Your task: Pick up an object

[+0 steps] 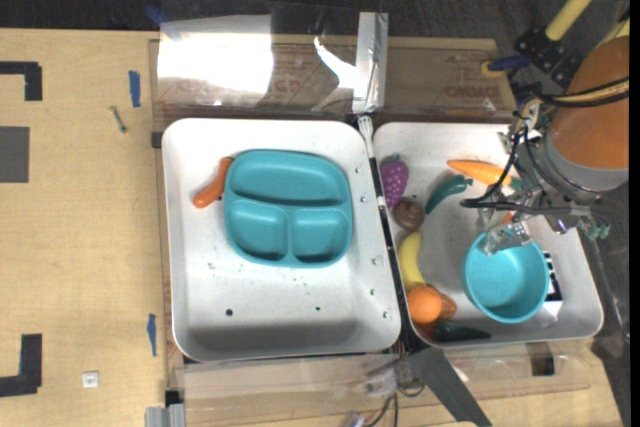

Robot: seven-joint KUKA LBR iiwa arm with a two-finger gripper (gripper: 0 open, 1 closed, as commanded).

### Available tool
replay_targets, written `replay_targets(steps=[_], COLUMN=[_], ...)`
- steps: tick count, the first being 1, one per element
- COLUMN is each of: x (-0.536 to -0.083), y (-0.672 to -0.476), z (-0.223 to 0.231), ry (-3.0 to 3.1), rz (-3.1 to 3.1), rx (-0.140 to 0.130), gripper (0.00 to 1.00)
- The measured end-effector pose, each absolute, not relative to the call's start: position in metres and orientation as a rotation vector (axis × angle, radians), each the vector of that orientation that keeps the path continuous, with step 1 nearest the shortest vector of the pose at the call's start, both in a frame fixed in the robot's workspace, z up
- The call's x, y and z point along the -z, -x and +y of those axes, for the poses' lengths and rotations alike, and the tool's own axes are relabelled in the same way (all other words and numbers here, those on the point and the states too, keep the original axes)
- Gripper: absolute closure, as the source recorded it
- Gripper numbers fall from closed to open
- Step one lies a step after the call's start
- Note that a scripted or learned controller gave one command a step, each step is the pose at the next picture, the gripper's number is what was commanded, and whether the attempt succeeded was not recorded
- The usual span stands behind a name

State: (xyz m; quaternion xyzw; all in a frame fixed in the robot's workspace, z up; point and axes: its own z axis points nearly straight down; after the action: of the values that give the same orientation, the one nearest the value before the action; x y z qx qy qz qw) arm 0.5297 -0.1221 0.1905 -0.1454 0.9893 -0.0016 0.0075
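In the left bin [190, 315] a teal divided plate [288, 205] lies with an orange sausage [210, 187] at its left edge. The right bin [585, 310] holds purple grapes [395, 179], a banana [410, 257], an orange [424, 304], a carrot [472, 170] and a teal bowl [507, 282]. The gripper [505, 235] hangs at the bowl's upper rim; whether its claw is apart or together, I cannot tell.

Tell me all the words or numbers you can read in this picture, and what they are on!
No text here can be read.
Brown board behind the bins: faint printed letters, too blurred to read.
Small black-and-white label beside the blue bowl in the right bin: too small to read.
Blue divided plate in the left bin: no writing on it.
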Motion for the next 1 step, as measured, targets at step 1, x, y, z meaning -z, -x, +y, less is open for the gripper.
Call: replay_targets(steps=[1], x=[-0.2460], y=[-0.5664], z=[-0.0962], ry=[0.253], rz=[3.121], rx=[0.000], gripper=[1.00])
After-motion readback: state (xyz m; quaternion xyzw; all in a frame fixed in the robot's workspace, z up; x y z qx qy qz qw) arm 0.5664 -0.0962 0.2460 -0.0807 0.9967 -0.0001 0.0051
